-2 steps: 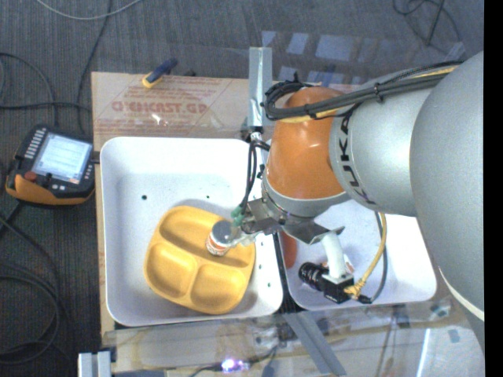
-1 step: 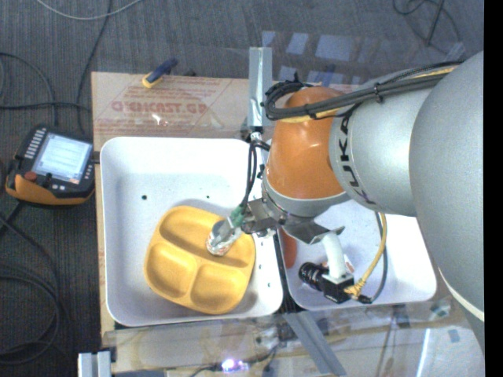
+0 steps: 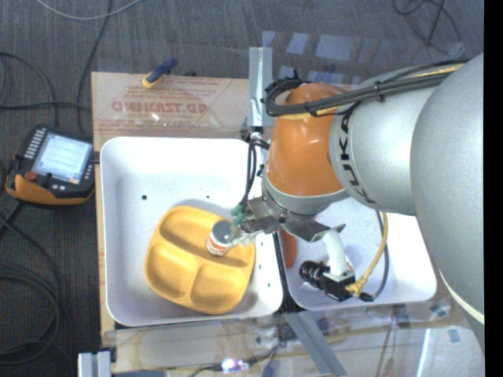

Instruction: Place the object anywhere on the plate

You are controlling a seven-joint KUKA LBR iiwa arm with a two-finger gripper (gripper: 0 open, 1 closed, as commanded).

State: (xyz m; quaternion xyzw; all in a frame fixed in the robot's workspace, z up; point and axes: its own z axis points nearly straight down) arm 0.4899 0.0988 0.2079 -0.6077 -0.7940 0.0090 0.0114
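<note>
A yellow divided plate (image 3: 192, 269) lies in the left bin (image 3: 134, 171), toward its front right. A small round jar (image 3: 220, 239) with a grey lid and a red-and-white label sits over the plate's right part, near the rim. My gripper (image 3: 235, 230) reaches in from the right under the orange wrist band, and its fingers close on the jar from either side. I cannot tell whether the jar's base rests on the plate or hangs just above it.
The right bin (image 3: 393, 289) holds a reddish object (image 3: 288, 250), partly hidden by the arm, and a black camera on the wrist hangs over it. A teach pendant (image 3: 51, 167) lies left of the bench. The arm covers the divider between the bins.
</note>
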